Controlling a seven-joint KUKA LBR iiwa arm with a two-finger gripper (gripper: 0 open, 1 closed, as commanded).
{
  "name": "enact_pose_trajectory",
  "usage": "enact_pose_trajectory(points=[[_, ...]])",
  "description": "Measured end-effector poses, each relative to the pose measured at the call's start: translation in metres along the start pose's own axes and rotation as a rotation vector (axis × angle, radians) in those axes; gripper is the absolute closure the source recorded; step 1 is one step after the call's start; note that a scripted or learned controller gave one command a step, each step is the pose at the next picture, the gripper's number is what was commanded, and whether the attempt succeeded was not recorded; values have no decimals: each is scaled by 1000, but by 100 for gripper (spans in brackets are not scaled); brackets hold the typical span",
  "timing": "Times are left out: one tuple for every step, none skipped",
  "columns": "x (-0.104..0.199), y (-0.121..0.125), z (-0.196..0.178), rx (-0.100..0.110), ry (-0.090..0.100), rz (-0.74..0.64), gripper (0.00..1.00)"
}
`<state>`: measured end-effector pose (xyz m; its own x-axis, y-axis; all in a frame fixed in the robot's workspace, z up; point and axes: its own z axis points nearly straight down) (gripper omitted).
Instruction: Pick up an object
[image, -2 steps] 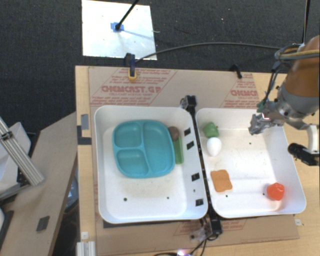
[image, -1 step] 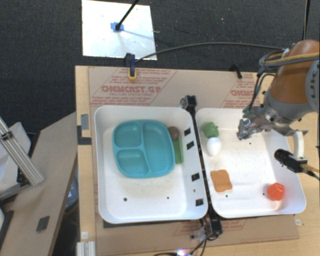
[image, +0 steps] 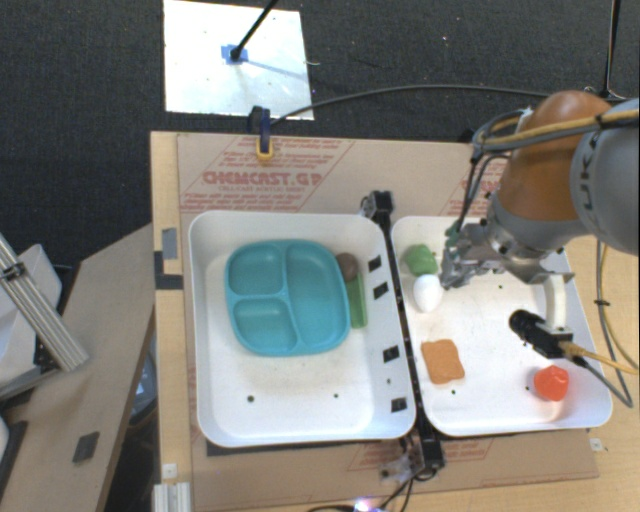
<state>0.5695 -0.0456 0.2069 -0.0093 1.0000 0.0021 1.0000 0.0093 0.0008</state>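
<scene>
My gripper (image: 450, 277) hangs low over the far left part of the right bin (image: 500, 415), just right of a white egg-shaped object (image: 427, 294) and below a green object (image: 420, 260). Nothing shows between its fingers. An orange toast-like slab (image: 442, 361) lies toward the bin's near left. A red-orange object (image: 550, 383) sits in the near right corner.
The left bin (image: 290, 425) holds a teal divided plate (image: 285, 297), with a brown object (image: 348, 266) and a green strip (image: 357, 300) along its right edge. A black clip divider (image: 392, 300) separates the bins.
</scene>
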Motion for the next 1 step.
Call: enact_pose_trajectory(points=[[50,-17,-16,-1,1,0,100]])
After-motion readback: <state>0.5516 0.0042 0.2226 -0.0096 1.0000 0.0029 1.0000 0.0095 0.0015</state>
